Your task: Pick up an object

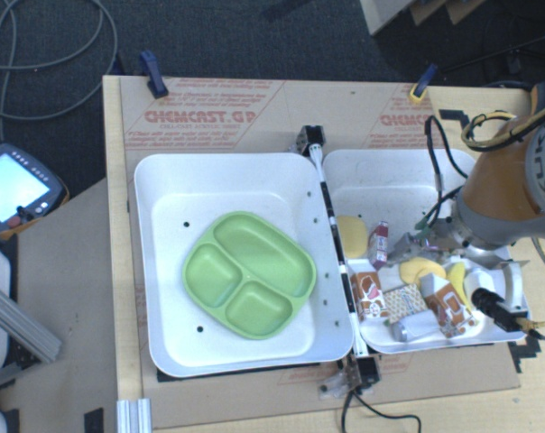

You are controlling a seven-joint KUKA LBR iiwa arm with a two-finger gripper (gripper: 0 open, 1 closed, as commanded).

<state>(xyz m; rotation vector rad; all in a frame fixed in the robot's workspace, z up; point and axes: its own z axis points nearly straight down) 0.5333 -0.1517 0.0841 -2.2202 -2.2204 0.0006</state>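
Arm (503, 183) low over right bin (381, 165), gripper (423, 239) among clutter near banana (419, 268). Grip state: can't tell. Green tray (248, 273) in left bin (164, 242).

Arm (512, 183) — grey, with its orange band uppermost — enters from the right edge and bends down over the right-hand bin (381, 165). Wrist tilted toward that bin's centre; gripper (415, 242) low inside the bin, its finger spacing not discernible.
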